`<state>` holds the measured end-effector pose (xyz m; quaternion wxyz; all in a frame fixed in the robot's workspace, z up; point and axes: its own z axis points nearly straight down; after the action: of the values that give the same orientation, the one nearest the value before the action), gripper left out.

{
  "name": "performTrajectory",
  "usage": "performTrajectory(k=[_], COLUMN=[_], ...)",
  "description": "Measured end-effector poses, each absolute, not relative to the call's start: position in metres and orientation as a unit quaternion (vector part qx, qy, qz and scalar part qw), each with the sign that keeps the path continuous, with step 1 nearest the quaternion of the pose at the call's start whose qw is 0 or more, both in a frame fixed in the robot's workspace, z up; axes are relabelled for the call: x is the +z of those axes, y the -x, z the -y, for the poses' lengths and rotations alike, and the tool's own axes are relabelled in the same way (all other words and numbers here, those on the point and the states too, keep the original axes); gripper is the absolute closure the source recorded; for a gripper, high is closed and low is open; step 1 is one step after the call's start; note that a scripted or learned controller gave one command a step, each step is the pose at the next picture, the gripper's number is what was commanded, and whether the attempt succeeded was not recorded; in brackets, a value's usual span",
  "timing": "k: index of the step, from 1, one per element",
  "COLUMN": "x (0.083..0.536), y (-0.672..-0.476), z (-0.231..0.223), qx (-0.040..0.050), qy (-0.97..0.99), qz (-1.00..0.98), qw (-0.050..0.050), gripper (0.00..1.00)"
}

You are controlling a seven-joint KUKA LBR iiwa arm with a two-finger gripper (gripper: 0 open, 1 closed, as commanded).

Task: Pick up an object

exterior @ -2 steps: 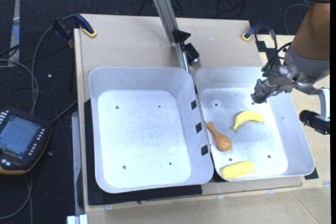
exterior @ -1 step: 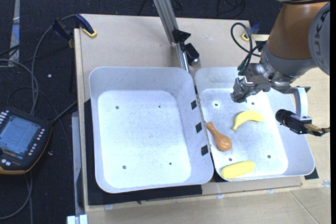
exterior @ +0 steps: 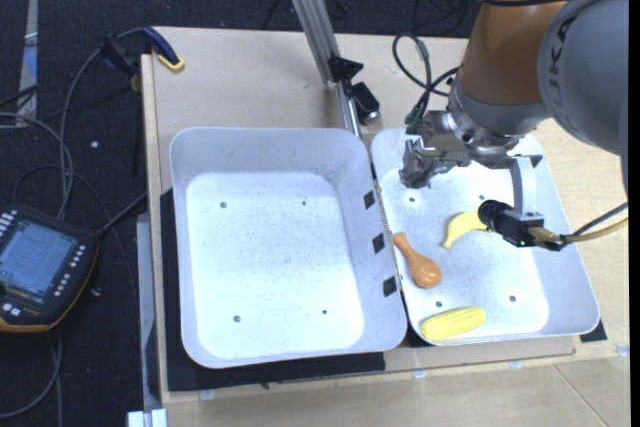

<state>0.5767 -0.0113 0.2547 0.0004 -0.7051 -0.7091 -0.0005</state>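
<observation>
The arm (exterior: 545, 45) bends down from the right over the right bin (exterior: 570, 305), its gripper (exterior: 422, 167) hanging above the bin's far left part; its opening cannot be told. In that bin lie a yellow banana (exterior: 462, 228) near the middle, an orange drumstick-shaped toy (exterior: 418, 262) toward the left wall, and a yellow corn cob (exterior: 453, 321) by the near rim.

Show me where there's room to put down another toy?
The left bin has its whole white floor bare, wall to wall. The right bin is crowded: the banana, orange drumstick and corn cob lie there, with the gripper over its back. A small bare patch sits right of the corn.
</observation>
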Motion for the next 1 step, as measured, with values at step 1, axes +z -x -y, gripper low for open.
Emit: performTrajectory(k=[1], x=[0.2406], y=[-0.5883], z=[-0.0456], qx=[0.0002], qy=[0.706], qz=[0.709], qw=[0.001], gripper=[1.00])
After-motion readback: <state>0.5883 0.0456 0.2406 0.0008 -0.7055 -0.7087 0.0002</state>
